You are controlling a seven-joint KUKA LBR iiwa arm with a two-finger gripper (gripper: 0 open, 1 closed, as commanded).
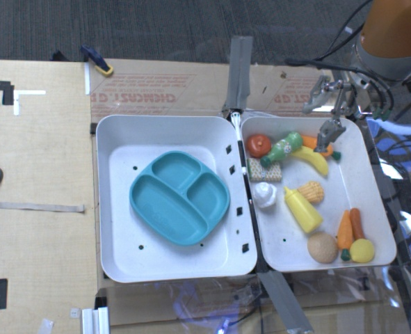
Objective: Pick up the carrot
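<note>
The gripper point(328, 134) hangs low over the far part of the right bin point(373, 186), its tip down among the toys there; whether it is released or clenched I cannot tell, and nothing can be seen in its grasp. Just under and beside it lie a banana point(312, 160), a green bottle point(284, 147) and an orange piece with a green tip point(315, 145), mostly hidden by the tip.

The carrot point(345, 229) rests near the bin's front right corner, well apart from the gripper. So the pick looks not yet begun: the reach, the grasp and the lift are all left to do.

Crowding is the main trouble. A red sausage point(357, 223) lies touching the carrot's right side, a lemon point(362, 250) sits just in front, and a potato point(323, 248) is close on its left. A yellow bottle point(302, 209) and a corn cob point(311, 192) lie between gripper and carrot. Farther left are a tomato point(259, 144), a cracker point(265, 171) and a white lump point(264, 195). The left bin point(115, 249) holds 1 blue tray point(179, 197).
</note>
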